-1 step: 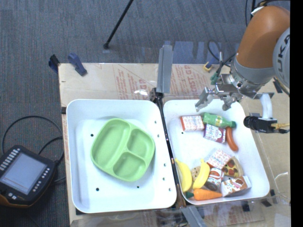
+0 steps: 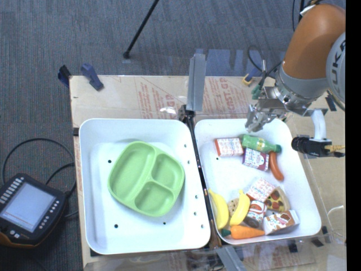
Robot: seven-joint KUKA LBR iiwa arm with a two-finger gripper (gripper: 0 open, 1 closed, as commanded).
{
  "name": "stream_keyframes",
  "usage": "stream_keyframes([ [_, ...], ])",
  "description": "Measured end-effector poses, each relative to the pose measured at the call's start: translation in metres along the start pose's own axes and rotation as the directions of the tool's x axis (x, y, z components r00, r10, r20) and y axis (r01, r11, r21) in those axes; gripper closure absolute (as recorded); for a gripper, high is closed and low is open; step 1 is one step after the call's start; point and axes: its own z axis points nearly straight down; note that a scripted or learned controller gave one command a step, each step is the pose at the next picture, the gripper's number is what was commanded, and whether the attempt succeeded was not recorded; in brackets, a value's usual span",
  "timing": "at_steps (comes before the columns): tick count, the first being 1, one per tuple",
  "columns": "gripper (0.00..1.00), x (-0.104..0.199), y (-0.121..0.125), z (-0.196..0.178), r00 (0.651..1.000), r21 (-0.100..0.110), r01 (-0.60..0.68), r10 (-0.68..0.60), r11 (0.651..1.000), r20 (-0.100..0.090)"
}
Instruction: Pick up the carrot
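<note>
- Grey carpeted floor (image 2: 67, 33) all around, with a thin black stand leg (image 2: 144, 21) slanting across the top and a handheld control pendant (image 2: 27, 208) on its cable at lower left.
- Brown cardboard-covered counter (image 2: 130, 95) bearing two white bins side by side.
- Left bin (image 2: 96, 134) holding a light green divided plate (image 2: 146, 178).
- Right bin (image 2: 299, 179) crowded with toy food: two bananas (image 2: 228, 208), a green bottle (image 2: 260, 144), a sausage (image 2: 276, 166), a pizza slice (image 2: 277, 197) and small red-and-white cartons (image 2: 228, 147).
- Grey arm with orange band (image 2: 313, 35) reaching in from the right, gripper (image 2: 256, 123) poised over the far edge of the right bin, near the green bottle.
- Fingers pointing down, too blurred to tell whether open or shut; nothing seen between them.
- Carrot (image 2: 245, 231): orange, tapered, green top at its left end, lying flat against the near wall of the right bin, just below the bananas, well apart from the gripper.
</note>
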Motion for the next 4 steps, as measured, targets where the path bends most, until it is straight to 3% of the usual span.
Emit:
stream_keyframes([
  [1, 1.0, -0.103, 0.024, -0.031, 0.998, -0.01, -0.058, 0.058, 0.998, 0.002],
  [2, 1.0, -0.122, 0.025, 0.059, 0.999, -0.008, 0.041, -0.041, 0.999, 0.001],
  [3, 1.0, -0.127, 0.012, -0.108, 0.99, -0.011, 0.142, -0.142, 0.99, 0.004],
  [4, 1.0, -0.129, 0.023, -0.161, 0.817, -0.007, -0.576, 0.576, 0.817, -0.002],
])
